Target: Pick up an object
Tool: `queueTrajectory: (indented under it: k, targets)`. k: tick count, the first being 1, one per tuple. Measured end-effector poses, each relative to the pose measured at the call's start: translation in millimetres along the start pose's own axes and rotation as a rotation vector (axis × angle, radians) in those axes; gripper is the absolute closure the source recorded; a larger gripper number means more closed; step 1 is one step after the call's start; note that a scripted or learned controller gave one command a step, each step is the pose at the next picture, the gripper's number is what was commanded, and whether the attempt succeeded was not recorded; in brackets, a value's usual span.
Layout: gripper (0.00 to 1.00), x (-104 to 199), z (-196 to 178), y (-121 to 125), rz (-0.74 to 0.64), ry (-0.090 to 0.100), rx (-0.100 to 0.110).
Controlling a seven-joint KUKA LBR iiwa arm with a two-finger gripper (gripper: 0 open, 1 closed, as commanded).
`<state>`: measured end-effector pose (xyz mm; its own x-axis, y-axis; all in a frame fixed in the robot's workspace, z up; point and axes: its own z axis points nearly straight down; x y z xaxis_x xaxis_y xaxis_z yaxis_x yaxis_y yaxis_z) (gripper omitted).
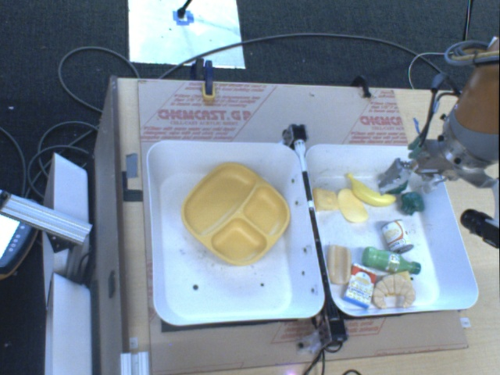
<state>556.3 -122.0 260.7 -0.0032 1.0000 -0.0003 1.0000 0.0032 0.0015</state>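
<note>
Clutter is filling the right bin (462,266): a banana (370,192) is lying at the top with two pale yellow pieces (341,203) beside it, a dark green item (411,203) just right of it, then a small can (395,235), green bottle (390,260), tan slab (338,264), carton (360,285) and croissant (394,290) crowding the front. Gripper (406,176) is hanging over the banana's right end; cannot tell how the jaws are standing. Left bin (168,287) is carrying a yellow divided plate (235,212).

High slanted overhead view, both bins (234,307).
</note>
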Motion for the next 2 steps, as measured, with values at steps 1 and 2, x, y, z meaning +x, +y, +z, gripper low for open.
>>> queueTrajectory:
  k: [1, 2]
  targets:
    - [0.00, 9.5, 93.3, 58.0, -0.001, 0.000, 0.003]
    - [0.00, -17.1, 161.9, 57.9, 0.000, -0.004, -0.011]
